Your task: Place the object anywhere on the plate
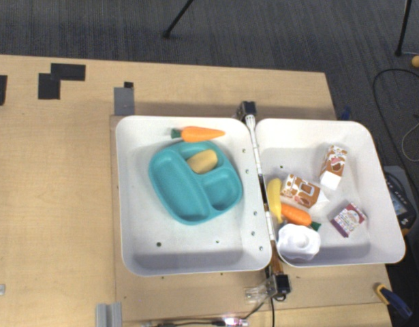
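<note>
A yellowish potato-like object (pixel 202 161) rests on the teal divided plate (pixel 189 196); placing looks complete. I cannot tell the gripper's state.

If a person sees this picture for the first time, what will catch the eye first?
Probably the teal plate in the left bin, with a tan potato in one compartment. An orange carrot lies just behind the plate. The right bin holds a cluster of small cartons.
</note>
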You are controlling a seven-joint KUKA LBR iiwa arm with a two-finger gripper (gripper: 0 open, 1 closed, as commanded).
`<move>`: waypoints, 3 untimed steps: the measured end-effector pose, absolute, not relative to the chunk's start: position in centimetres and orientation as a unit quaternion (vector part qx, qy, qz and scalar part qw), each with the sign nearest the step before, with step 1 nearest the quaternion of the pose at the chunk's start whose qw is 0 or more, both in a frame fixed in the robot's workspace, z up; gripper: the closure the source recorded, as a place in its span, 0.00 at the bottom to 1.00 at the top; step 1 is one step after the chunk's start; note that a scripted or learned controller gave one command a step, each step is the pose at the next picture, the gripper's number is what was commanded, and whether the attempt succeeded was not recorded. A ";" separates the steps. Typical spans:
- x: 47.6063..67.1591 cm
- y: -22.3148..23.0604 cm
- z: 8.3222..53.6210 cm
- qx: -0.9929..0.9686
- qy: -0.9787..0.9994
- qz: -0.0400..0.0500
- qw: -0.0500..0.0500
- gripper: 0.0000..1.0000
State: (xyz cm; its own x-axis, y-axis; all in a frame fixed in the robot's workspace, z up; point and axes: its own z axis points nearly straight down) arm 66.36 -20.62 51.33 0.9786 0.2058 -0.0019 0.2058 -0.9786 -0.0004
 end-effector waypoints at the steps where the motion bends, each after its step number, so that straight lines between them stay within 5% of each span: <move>1: 65.9 -20.3 52.5 -0.994 -0.108 -0.001 0.000 0.00; 2: 65.9 -20.4 46.0 -0.994 -0.105 0.002 0.001 0.00; 3: 66.0 -19.9 44.7 -0.994 -0.107 0.000 0.001 0.00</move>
